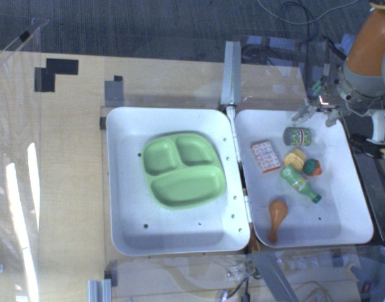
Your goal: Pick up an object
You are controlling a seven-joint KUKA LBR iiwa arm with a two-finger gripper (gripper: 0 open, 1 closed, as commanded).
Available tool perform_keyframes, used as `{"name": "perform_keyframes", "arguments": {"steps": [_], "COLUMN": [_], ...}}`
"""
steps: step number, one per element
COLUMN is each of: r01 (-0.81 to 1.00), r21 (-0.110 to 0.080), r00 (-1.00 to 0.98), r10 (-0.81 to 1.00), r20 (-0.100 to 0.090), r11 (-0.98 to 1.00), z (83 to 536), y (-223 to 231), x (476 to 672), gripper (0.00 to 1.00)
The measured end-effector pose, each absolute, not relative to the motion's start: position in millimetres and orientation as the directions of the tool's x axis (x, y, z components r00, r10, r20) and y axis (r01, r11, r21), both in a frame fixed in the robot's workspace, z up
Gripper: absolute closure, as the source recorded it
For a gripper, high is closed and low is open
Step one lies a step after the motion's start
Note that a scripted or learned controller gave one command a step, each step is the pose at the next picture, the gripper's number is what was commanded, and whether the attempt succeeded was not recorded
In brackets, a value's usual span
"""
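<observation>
My gripper (317,116) hangs over the far edge of the right bin (350,222), its two fingers spread open with nothing between them. Just in front of it lies a small green-and-grey can (297,136) on its side. Further forward are a pink patterned box (265,155), a yellow corn piece (295,158), and a small green-and-orange round item (312,167). A green bottle (299,184) and a brown drumstick-shaped piece (277,216) lie nearer the front.
The left bin (126,225) holds a green divided plate (183,168). A metal divider post (230,74) stands between the bins at the back. Cables (293,8) run behind the bench.
</observation>
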State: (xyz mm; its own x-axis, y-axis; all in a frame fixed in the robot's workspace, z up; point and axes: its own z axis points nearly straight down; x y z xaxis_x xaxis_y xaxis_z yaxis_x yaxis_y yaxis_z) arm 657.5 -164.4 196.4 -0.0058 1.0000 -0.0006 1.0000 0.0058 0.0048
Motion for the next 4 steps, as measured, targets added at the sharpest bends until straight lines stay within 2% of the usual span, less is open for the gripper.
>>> {"name": "perform_keyframes", "arguments": {"steps": [1,2,3,4], "r01": [0.99,0.99,0.999,0.999], "r21": [0.008,0.015,0.009,0.007], "r00": [-0.139,-0.142,-0.047,0.05], "r10": [0.99,0.99,0.999,0.999], "r20": [-0.003,-0.006,-0.003,0.0], "r11": [0.139,0.142,0.047,-0.05], "z": [98,111,227,246], "y": [-164,-164,-136,-67], "x": [648.0,650.6,665.5,670.1], "gripper": [0.0,1.0,1.0,1.0]}}
